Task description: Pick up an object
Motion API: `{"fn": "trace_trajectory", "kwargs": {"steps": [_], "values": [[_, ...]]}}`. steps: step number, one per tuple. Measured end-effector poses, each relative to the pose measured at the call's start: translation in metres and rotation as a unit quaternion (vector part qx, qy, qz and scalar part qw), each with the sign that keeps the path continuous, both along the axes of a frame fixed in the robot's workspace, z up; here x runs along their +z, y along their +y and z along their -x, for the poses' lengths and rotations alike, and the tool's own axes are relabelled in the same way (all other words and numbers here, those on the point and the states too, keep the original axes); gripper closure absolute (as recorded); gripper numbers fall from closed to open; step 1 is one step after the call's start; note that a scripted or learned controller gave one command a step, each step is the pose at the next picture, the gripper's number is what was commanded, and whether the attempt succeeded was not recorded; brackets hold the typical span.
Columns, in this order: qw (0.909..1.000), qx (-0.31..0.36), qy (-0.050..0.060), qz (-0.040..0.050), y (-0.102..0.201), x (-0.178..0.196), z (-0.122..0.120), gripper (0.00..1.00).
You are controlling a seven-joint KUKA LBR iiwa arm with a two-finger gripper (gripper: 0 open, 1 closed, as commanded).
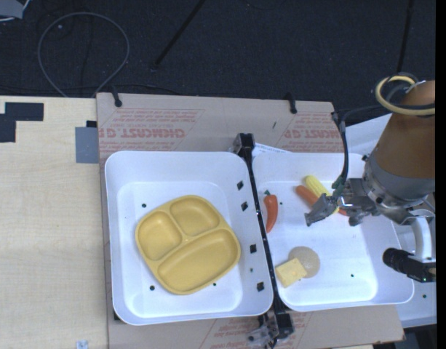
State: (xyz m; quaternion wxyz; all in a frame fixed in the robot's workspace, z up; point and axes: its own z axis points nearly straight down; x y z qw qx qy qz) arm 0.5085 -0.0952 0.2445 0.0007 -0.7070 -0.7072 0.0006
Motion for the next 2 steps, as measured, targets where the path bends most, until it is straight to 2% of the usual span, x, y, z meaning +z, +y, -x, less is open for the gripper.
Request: {"fn": "trace_trajectory", "kwargs": {"steps": [1,2], "values": [[1.0000,0.000,0.005,-0.0011,0.004,-0.064,0.005,0.00],[1.0000,0.000,0.004,-0.0014,0.012,-0.120,0.014,0.00]]}}
